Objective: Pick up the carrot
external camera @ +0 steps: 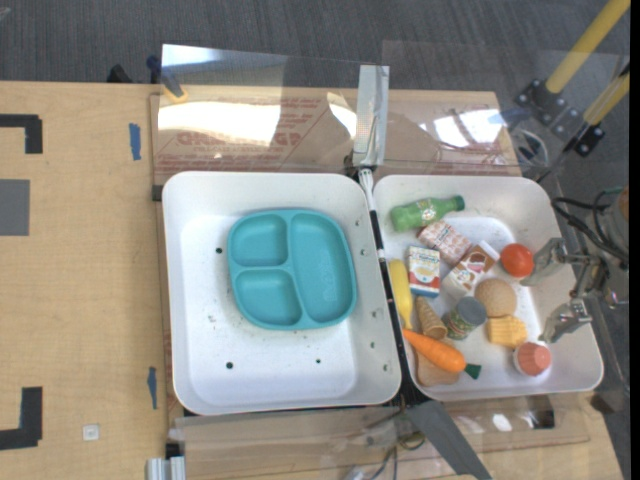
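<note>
The carrot (436, 350) lies at a slant near the front left corner of the right bin (578, 368), its green end toward the front edge, resting partly on a tan block (432, 372) and just beside an ice-cream cone (430, 317). The gripper (574, 290) hangs over the bin's right edge, well apart from the carrot; whether it is released or clenched cannot be told. The left bin (190, 298) carries a teal divided plate (292, 268) near its middle.

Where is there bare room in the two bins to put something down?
Free: the left white bin floor all around the teal divided plate, widest below it. Crowded: the right white bin, where the orange carrot lies among packed toy food; only its top-right corner is bare.
</note>
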Tool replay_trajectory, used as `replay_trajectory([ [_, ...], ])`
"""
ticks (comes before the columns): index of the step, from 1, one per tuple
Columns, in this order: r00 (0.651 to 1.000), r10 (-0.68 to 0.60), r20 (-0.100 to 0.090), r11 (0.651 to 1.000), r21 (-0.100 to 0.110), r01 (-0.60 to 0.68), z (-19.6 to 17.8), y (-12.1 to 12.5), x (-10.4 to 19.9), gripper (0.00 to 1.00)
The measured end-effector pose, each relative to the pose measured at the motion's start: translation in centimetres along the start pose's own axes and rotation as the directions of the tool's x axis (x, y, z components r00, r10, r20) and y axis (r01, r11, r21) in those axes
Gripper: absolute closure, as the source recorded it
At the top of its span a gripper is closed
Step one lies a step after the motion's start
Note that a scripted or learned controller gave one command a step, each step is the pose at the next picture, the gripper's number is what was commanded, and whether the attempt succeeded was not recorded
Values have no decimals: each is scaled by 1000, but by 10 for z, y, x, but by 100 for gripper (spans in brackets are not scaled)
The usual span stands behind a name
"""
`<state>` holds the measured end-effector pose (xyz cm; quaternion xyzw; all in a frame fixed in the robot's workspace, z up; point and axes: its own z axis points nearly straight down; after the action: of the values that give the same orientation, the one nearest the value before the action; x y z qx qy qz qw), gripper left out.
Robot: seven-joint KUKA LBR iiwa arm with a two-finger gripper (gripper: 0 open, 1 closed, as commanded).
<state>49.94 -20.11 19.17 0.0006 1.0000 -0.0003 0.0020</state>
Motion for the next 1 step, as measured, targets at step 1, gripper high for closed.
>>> replay_trajectory([
  [1, 977, 214, -4, 977, -2, -214, 15, 81, 19, 0],
])
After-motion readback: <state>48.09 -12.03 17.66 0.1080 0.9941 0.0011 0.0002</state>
